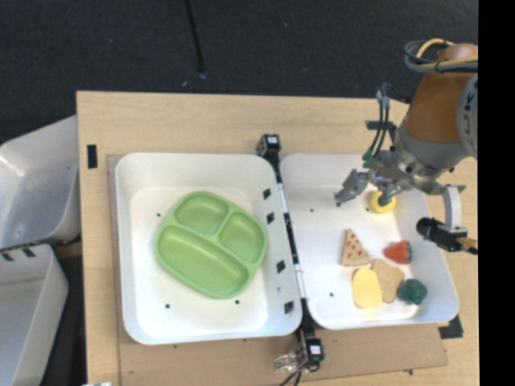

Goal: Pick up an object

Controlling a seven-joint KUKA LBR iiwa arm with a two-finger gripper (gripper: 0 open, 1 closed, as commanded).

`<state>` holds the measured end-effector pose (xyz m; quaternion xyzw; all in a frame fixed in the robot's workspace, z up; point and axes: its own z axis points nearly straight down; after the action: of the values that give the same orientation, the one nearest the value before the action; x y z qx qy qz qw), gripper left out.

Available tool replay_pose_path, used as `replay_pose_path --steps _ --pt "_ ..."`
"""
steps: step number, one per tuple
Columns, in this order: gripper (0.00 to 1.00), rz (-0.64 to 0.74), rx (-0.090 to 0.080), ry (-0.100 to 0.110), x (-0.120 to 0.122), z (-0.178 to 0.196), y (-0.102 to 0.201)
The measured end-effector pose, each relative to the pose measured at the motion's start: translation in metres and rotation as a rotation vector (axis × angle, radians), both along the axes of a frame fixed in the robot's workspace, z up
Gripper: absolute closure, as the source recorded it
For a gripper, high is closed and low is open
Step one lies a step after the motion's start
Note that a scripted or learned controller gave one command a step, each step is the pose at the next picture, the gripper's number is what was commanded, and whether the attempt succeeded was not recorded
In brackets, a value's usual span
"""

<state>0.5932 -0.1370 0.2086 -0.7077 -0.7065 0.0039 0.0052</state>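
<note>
My gripper (372, 190) hangs over the back of the right bin (322, 185), its two grey fingers spread open. A small yellow object (381, 204) lies on the bin floor just below the right finger, not clamped between the fingers. Nearer the front of the same bin lie a pizza-slice toy (353, 249), a red piece (397, 252), a pale yellow piece (366, 288), a tan piece (389, 277) and a dark green piece (414, 290).
The left bin (137, 296) holds a green divided plate (211, 244). A black-clipped divider (283, 223) runs between the bins. The left half of the right bin floor is bare white.
</note>
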Motion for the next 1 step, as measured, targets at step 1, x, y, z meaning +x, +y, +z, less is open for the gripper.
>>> replay_pose_path --steps 1 --pt "0.00 0.004 -0.002 -0.014 0.0030 0.0078 0.0003"
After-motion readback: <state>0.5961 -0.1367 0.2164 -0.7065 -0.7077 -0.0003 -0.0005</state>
